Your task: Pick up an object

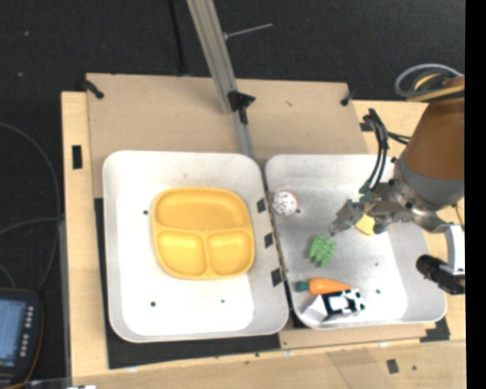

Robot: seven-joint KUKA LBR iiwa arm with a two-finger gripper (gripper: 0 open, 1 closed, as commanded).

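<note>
Jaws low over the right bin, slightly parted, nothing visibly between them. Yellow object just beside, toward the wrist, apparently not gripped. Green toy just below-left of the jaws, lying on the bin floor. White ball further left. Carrot and black-and-white box below, touching. Yellow divided plate far left in the left bin.

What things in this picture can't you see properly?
- Gripper, camera view: fingers too small and blurred to tell how they stand.
- Yellow thing: partly hidden behind the gripper, so its shape is unclear.
- White and black item: too small to identify.
- Arm: cut off by the right edge.
</note>
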